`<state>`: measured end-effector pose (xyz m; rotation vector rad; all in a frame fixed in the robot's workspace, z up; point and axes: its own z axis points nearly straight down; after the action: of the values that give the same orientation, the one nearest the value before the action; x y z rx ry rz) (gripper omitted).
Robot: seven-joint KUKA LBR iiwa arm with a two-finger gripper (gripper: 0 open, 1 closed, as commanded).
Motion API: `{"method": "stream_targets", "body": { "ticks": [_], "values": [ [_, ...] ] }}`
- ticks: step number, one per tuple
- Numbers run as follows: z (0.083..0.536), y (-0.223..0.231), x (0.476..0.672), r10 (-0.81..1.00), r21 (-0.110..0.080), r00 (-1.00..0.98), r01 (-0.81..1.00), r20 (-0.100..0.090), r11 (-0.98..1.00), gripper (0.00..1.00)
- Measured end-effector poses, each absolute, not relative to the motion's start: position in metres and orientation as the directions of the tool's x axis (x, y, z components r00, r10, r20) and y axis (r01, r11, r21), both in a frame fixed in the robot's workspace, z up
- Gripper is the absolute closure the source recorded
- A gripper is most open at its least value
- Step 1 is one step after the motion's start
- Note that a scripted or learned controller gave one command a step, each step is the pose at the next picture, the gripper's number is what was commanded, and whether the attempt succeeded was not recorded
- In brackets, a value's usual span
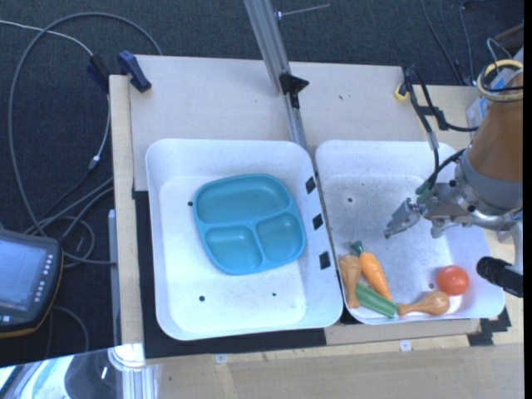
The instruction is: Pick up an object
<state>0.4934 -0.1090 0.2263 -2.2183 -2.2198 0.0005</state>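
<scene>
Left white bin [166,248]: smooth matt plastic, faintly speckled.
Teal divided plate [248,223] inside it: smooth plastic, soft sheen.
Red tomato [453,279] in the right white bin [357,169]: glossy plastic look.
Pale bench top [208,98] behind both bins: matt, wood-like board.
Grey pole [268,32] above the bins: brushed metal.

Two shallow white plastic bins sit side by side on the pale wooden bench [208,90]; the left bin [166,248] holds a teal three-compartment plastic plate [248,223] near its middle. The right bin [366,160] has its items along the near edge: two orange toy carrots [366,274] left, green toy pod [376,302] just in front of them, tan toy drumstick [426,305] right of it, red toy tomato [453,280] just behind the drumstick's right end. The metal two-finger gripper [401,220] sits over the right bin's middle, behind the carrots.
</scene>
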Motion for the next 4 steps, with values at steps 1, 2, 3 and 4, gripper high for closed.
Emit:
{"method": "stream_targets", "body": {
  "ticks": [1,2,3,4],
  "values": [
    [0.226,-0.109,0.494,1.0,-0.001,0.0,1.0,0.001,0.0,0.0],
    [0.166,-0.113,0.487,1.0,-0.009,0.001,1.0,0.003,-0.001,0.0],
    [0.104,-0.114,0.485,1.0,-0.005,0.001,1.0,0.0,-0.001,0.0],
    [0.092,-0.115,0.484,1.0,-0.003,0.002,1.0,0.0,-0.002,0.0]
  ]
}}
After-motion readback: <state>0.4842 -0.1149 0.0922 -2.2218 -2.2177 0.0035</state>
